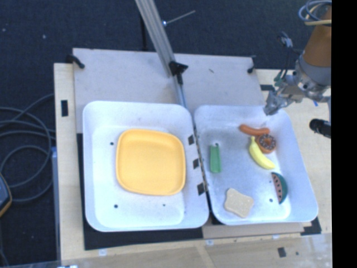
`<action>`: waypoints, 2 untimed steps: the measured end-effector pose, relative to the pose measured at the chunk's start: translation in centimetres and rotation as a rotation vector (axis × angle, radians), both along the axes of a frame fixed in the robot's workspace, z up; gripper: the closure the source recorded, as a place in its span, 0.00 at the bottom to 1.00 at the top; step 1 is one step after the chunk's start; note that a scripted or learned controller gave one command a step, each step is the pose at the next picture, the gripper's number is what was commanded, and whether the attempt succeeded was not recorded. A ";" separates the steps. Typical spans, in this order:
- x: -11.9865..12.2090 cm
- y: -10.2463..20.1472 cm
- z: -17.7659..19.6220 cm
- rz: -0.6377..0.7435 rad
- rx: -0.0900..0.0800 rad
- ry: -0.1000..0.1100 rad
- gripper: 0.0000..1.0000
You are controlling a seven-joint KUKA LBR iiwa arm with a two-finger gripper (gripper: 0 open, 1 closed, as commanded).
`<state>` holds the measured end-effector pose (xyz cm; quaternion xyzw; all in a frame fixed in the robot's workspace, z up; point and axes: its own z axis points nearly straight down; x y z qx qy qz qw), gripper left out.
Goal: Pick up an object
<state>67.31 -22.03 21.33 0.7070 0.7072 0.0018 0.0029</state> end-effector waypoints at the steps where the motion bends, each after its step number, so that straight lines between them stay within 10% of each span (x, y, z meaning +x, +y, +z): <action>1: 0.5 -0.2 6.3 0.000 0.000 0.001 1.00; 2: 0.5 -0.2 7.0 0.000 0.001 0.005 1.00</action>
